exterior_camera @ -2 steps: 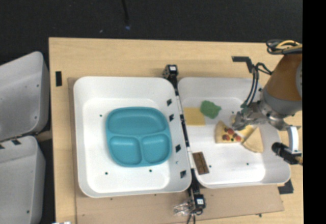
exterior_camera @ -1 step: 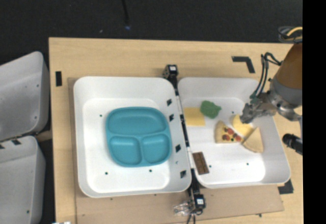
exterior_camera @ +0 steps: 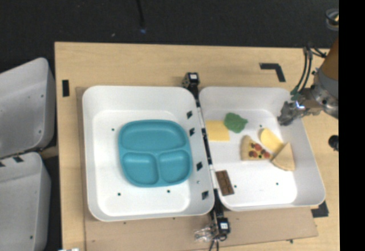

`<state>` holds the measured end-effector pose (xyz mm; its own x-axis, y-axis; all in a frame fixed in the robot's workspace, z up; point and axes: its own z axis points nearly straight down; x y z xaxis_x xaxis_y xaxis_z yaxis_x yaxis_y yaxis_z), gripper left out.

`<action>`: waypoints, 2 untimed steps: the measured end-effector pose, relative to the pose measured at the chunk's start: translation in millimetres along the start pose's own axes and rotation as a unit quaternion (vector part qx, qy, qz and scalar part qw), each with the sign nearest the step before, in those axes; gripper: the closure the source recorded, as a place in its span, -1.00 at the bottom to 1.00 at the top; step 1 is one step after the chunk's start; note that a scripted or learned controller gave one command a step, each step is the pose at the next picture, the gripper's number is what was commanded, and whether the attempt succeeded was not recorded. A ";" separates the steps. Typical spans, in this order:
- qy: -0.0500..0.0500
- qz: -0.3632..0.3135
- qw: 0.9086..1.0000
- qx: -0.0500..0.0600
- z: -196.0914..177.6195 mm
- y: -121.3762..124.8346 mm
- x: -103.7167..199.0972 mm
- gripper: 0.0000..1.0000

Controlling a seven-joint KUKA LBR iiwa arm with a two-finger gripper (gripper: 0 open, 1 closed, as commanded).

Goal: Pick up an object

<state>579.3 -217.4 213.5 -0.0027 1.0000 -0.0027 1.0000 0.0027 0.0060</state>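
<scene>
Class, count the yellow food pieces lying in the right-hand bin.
2. One flat yellow square lies near the right bin's left wall, beside the green piece. One yellow wedge lies further right, touching the pizza slice.

Two white bins (exterior_camera: 142, 210) sit on the light brown bench (exterior_camera: 171, 61), one with a blue tray (exterior_camera: 154, 150), the other with a yellow square (exterior_camera: 217, 130), a green lump (exterior_camera: 235, 122), a brown bar (exterior_camera: 223, 182) and a red-dotted pizza slice (exterior_camera: 255, 149).
</scene>
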 end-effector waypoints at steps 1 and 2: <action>0.000 -0.001 1.000 0.001 -47.1 1.3 7.1 1.00; 0.001 -0.001 1.000 0.002 -38.6 13.0 49.6 1.00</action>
<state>591.9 -167.7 252.1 -0.0046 1.0000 -0.0012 1.0000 0.0046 0.0019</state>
